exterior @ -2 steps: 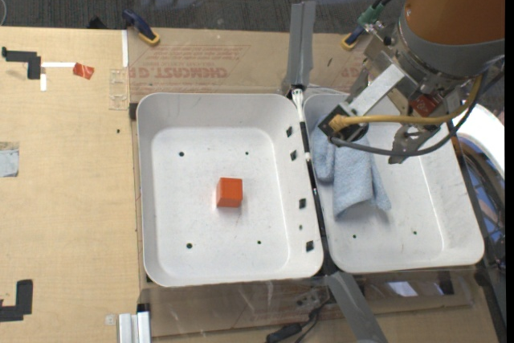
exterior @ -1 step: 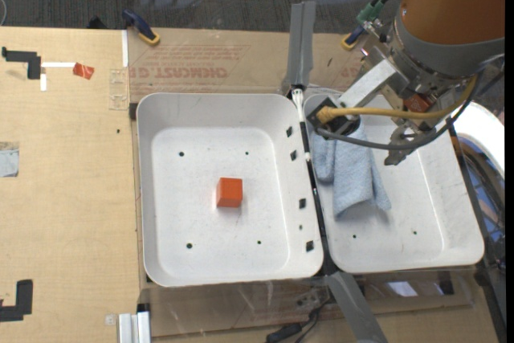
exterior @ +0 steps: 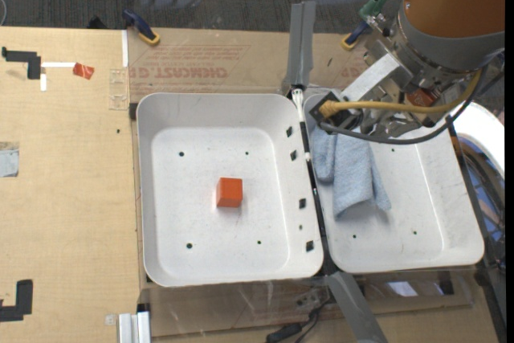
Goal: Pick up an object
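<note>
Camera view has my pincer (exterior: pixel 353 123) over the right bin (exterior: pixel 450 253), a blue-grey cloth (exterior: pixel 347 173) hanging from its closed fingers, so next I judge: lift it clear.

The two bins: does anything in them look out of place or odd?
Nothing looks damaged or spilled. The orange block sits alone in the left bin. In the right bin, a blue-grey cloth hangs bunched below the gripper.
</note>
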Available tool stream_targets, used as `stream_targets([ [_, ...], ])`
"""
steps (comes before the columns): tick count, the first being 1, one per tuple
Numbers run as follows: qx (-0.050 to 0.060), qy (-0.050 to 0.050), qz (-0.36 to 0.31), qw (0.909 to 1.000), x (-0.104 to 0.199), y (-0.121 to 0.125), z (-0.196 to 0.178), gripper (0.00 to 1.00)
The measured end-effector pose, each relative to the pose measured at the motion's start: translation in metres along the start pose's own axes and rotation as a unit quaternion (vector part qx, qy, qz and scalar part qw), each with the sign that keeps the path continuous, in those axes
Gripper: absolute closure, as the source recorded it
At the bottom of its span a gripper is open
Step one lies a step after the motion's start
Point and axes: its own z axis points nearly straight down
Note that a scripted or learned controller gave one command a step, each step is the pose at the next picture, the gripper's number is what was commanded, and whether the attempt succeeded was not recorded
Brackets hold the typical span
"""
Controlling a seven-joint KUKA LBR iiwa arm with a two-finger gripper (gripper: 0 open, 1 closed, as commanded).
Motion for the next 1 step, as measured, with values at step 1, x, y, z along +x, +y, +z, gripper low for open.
stream_targets([
  [1, 0.001, 0.001, 0.020, 0.9998, -0.0166, 0.0349, 0.0088, 1.00],
])
